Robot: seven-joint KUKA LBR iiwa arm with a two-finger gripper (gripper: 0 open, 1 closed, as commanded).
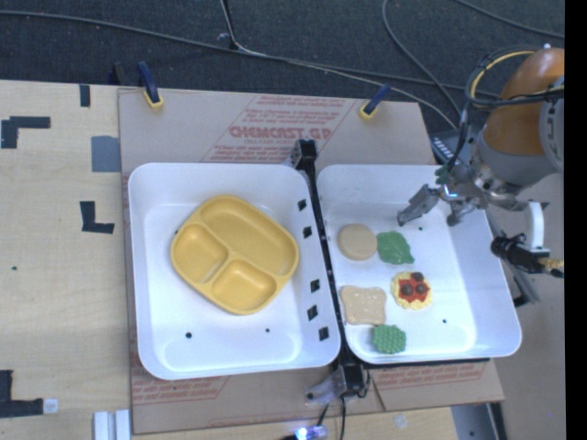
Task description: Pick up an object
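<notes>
Evidently poised to choose, the end effector (431, 204) hangs open and empty over the right bin (486, 273), near the round cookie (357, 242).

The grey arm (518, 126) was extended in from the right, its orange band seen above the wrist. The gripper (431, 204) was held low over the upper part of the right bin (486, 291), angled leftward, with nothing seen between its fingers.
</notes>
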